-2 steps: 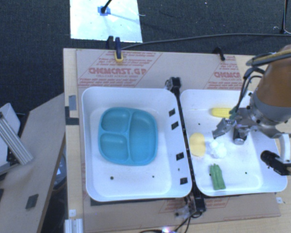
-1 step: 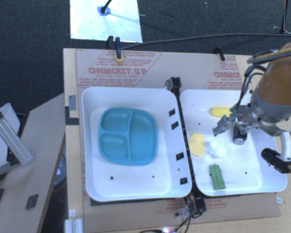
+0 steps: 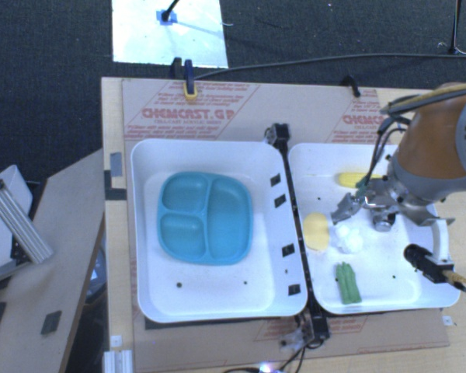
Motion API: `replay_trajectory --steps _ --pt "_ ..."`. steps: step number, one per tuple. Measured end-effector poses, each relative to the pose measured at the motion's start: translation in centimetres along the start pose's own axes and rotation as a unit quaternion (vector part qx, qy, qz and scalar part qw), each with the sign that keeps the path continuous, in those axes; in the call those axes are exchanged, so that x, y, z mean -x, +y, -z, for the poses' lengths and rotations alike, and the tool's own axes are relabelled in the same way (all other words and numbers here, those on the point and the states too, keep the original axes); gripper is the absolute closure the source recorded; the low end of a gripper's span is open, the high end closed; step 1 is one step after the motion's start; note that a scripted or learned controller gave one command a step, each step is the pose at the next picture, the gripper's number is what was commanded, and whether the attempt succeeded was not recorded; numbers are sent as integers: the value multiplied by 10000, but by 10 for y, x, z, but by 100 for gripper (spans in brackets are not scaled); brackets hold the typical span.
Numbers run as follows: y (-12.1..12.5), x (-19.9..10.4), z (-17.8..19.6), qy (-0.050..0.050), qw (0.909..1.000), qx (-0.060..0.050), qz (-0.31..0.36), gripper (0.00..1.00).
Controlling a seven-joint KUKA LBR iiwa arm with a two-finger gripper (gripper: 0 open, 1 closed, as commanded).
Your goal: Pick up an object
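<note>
My gripper [image 3: 365,215] hangs over the right bin [image 3: 388,298], open, with nothing between its fingers. Just below and left of it lies a white crumpled object [image 3: 349,238]. A pale yellow rounded object [image 3: 317,230] rests beside that, close to the bin's left wall. A bright yellow object [image 3: 349,179] sits at the bin's back, partly behind the gripper. A green ridged object [image 3: 347,282] lies near the front edge.
The left bin [image 3: 151,286] holds a blue divided plate [image 3: 206,217]. A black divider with clips [image 3: 289,208] runs between the bins. The arm's grey and orange body [image 3: 439,142] covers the right bin's far right side, with a black fitting [image 3: 426,263] below it.
</note>
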State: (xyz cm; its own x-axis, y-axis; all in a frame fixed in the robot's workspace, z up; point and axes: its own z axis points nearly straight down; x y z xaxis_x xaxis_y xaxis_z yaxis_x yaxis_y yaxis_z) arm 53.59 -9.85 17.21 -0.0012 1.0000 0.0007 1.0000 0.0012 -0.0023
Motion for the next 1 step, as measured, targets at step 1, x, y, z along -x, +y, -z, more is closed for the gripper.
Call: replay_trajectory --steps 1 --pt "-8 0 -46 0 10000 -2 -3 0"
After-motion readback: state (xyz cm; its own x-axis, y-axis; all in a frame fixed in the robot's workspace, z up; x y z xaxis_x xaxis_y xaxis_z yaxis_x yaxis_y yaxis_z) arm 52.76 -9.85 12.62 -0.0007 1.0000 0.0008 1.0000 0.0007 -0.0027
